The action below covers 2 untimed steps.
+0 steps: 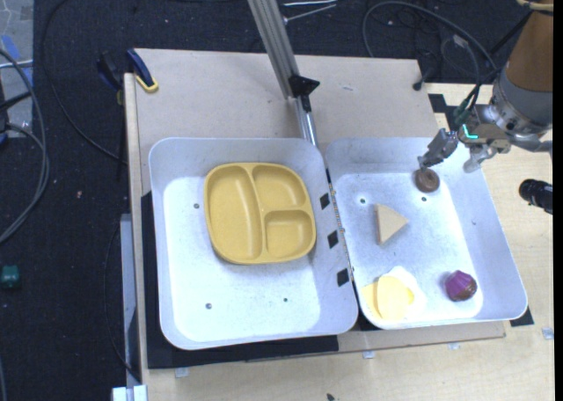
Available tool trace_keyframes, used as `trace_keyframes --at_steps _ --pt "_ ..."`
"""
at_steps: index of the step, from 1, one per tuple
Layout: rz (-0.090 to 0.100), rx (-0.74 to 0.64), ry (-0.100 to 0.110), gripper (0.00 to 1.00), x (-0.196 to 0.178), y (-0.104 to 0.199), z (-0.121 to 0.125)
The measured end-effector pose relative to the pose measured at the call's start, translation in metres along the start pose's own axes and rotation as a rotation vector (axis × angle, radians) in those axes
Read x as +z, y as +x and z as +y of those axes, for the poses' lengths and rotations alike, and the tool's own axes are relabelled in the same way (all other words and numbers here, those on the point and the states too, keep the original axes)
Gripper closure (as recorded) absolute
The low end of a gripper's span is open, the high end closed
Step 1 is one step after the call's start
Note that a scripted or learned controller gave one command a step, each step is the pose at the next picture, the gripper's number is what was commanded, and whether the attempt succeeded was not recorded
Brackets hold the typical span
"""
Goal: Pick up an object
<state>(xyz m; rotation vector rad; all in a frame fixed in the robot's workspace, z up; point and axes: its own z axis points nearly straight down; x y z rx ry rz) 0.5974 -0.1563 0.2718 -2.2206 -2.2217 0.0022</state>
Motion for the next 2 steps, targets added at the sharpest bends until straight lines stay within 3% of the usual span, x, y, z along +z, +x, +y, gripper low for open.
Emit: trace_keyframes --at_steps 1,2 --pt "0.0 0.0 -0.001 0.0 -0.001 0.0 0.0" --pt "0.001 0.001 0.005 0.0 0.063 -0.001 -0.005"
